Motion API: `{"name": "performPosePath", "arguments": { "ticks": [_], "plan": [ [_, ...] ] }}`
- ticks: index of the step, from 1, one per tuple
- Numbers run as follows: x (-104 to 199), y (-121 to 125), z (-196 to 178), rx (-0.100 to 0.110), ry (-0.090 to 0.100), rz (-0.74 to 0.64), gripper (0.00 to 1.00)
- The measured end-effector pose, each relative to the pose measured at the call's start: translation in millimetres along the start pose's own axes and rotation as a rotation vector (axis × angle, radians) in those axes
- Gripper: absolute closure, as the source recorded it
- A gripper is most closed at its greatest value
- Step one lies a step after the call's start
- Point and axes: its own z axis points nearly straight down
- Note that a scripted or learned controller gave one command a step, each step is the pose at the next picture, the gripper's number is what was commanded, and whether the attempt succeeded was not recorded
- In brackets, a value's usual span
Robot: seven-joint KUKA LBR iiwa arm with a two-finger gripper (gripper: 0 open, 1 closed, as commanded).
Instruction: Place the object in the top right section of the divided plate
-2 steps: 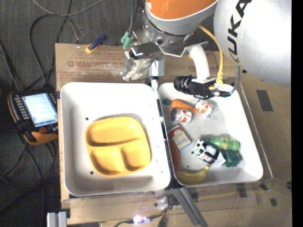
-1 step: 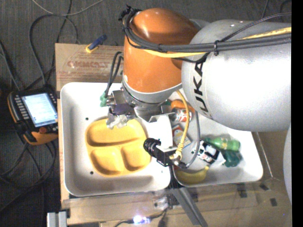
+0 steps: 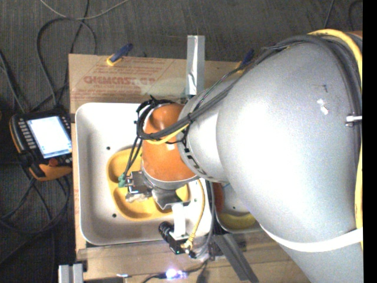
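Note:
A yellow divided plate lies in the left white bin. Most of the plate is covered by my arm's orange band and wrist, so its sections are hard to tell apart. My gripper points down over the plate's near part, seen from behind. The wrist hides whatever is under it, and no loose object can be made out on the plate. In the right bin, a yellow thing and a reddish edge peek out from under the arm.
The big grey arm body covers the right bin and the view's right half. A cardboard sheet with blue clamps lies behind the bins, with a metal post beside it. A teach pendant sits at the left, among cables on the floor.

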Motion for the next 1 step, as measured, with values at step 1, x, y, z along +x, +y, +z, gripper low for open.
{"name": "performPosePath", "arguments": {
  "ticks": [1],
  "plan": [
    [-86.5,23.8,-82.8,0.008,-0.009,-0.004,1.00]
  ]
}}
